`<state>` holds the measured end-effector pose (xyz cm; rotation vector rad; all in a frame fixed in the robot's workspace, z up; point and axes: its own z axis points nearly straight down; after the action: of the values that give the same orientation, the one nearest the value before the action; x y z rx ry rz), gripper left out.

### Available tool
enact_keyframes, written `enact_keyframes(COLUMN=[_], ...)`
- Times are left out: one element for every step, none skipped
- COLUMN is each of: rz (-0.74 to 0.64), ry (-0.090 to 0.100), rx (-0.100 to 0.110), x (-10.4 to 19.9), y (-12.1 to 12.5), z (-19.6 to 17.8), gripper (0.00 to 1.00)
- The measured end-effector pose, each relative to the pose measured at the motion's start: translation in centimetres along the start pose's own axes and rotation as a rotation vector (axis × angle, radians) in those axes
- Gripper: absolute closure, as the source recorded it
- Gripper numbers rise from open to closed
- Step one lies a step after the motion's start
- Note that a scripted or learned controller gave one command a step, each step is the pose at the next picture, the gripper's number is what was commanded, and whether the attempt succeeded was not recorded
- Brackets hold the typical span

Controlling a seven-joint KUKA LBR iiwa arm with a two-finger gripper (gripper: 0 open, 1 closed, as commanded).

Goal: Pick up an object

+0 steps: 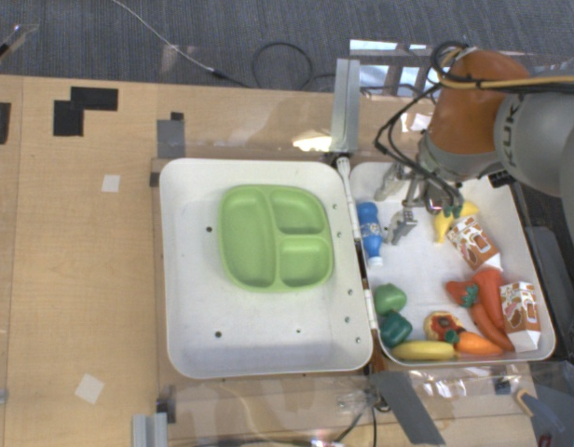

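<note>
Two white bins sit side by side on the table; the right bin (534, 250) holds the toys. Within it, the claw (415, 214) hangs spread and empty over bare floor, just right of the blue bottle (367, 223) lying against the bin's left wall. This looks like the approach step: next it would need to shift over the bottle, descend and close.

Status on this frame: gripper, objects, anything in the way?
Gripper open, nothing held, over right bin. Blue bottle nearest, by divider. Path clear.
</note>
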<state>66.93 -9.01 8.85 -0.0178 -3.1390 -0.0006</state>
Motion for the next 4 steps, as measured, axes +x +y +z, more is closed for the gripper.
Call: enact_keyframes(rz=[0.272,0.306,0.504,0.681], ry=[-0.014,-0.009,-0.015,-0.013], rx=[0.0,-0.002,-0.001,-0.004], x=[3.2,1.2,3.8,5.6], y=[0.7,0.0,0.4,-1.1], z=[0.0,0.1,0.0,0.0], gripper=[0.0,0.0,0.0,0.0])
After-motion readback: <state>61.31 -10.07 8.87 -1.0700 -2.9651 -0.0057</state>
